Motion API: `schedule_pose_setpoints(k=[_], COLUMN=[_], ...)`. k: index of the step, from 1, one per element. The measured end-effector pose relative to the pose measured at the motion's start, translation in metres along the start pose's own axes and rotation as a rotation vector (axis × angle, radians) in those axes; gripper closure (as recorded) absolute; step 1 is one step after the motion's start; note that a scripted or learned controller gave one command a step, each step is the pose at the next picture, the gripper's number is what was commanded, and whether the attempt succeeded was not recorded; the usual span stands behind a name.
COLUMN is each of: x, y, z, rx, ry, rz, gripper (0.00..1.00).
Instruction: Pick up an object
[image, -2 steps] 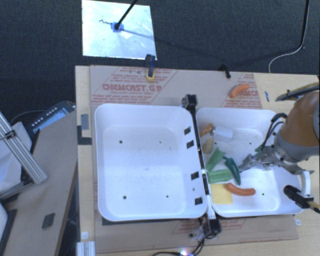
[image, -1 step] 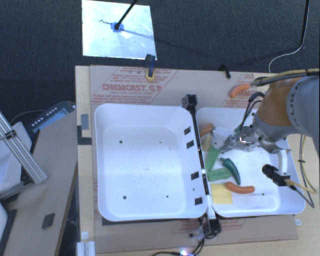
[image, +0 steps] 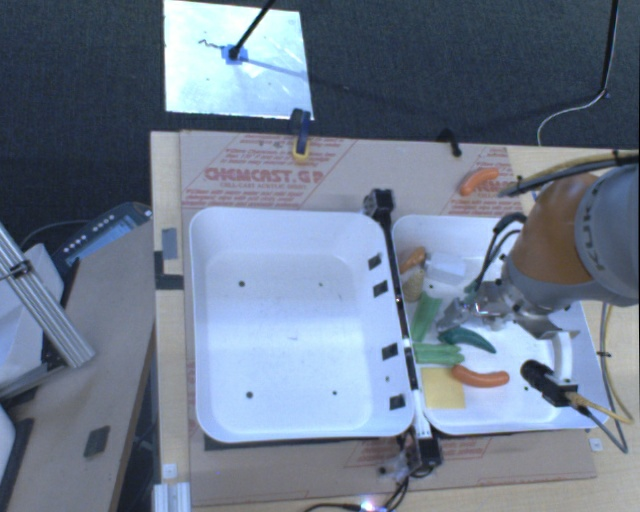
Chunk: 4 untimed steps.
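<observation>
The biggest risk, as I judge it, is a miss in the crowd. The gripper (image: 472, 312) hangs low in the right bin (image: 520, 424), and I cannot tell whether it is open or closed, or whether anything sits in its grasp. The likeliest target, a dark green piece (image: 470, 339), lies just below it, touching or nearly so. The piece is curved and slim, so it could slip out sideways. A smaller risk is nudging the neighbours and scattering them.

The left bin (image: 290, 330), well away from the gripper across the divider, shows bare white floor. The right bin holds everything:
- a yellow square (image: 443, 389), below and to the left
- a pale green strip (image: 425, 316), just left
- a green piece (image: 438, 353), near the yellow square
- an orange sausage shape (image: 481, 377), below the dark green piece
- a white block (image: 448, 270), above
- a small brownish piece (image: 413, 260), farther up and left
</observation>
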<state>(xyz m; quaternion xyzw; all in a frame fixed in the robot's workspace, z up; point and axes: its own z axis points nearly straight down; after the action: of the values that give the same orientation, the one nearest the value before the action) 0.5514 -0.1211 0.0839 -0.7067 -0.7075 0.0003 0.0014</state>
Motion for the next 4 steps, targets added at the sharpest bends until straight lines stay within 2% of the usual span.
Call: schedule_pose_setpoints(k=[1,2,3,4], x=[0.031,0.029,0.032,0.133], y=[-0.068,-0.064,-0.052,-0.012], z=[0.001,-0.011,0.000,-0.107], rx=[0.003,-0.005,-0.004,-0.016], ry=[0.002,-0.001,-0.001,0.002], rz=[0.000,-0.001,-0.003,-0.013], gripper=[0.00,1.00,1.00,1.00])
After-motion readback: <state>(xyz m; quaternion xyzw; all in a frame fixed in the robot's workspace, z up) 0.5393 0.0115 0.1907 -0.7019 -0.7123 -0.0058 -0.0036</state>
